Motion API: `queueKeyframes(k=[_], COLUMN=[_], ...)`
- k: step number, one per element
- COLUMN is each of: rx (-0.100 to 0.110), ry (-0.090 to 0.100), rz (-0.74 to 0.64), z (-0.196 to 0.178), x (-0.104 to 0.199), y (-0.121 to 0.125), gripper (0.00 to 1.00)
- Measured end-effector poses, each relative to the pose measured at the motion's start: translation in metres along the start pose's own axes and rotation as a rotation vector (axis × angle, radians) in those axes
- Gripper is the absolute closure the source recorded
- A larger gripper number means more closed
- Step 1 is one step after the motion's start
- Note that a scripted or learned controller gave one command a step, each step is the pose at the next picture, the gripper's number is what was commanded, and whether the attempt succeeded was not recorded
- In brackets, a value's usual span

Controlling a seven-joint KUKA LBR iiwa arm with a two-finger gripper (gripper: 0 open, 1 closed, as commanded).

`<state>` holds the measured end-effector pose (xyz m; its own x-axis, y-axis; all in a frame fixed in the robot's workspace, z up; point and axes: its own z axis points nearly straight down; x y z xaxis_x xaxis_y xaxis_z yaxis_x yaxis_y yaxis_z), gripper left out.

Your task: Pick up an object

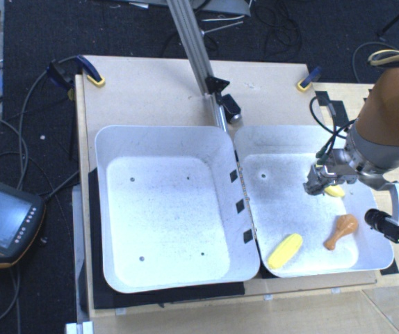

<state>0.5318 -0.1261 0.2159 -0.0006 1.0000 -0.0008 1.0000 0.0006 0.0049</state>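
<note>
Left bin (116, 152): floor open, I've free passage. Right bin (276, 145): clear at its far-left part; yellow corn (285, 250) and orange drumstick (340, 231) crowd the near edge, small yellow piece (336, 192) sits w/ gripper (319, 184) right beside it.

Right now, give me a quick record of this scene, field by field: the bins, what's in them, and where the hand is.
bins: two shallow white bins side by side, left bin and right bin
right bin contents: yellow corn cob toy near the front edge; orange-brown drumstick toy to its right; small yellow object further back
hand: hand low over the right bin, right beside the small yellow object
hand fingers: cannot tell
held object: none visibly between the fingers
bench: wooden board under both bins
</note>
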Motion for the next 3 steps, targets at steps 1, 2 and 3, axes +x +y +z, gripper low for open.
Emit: queueKeyframes(k=[1,2,3], rx=[0.004,0.006,0.005], ry=[0.002,0.002,0.002], rz=[-0.004,-0.004,-0.004], z=[-0.01,-0.006,-0.005], x=[0.05,0.103,0.153], y=[0.01,0.035,0.061], gripper=[1.0,1.0,1.0])
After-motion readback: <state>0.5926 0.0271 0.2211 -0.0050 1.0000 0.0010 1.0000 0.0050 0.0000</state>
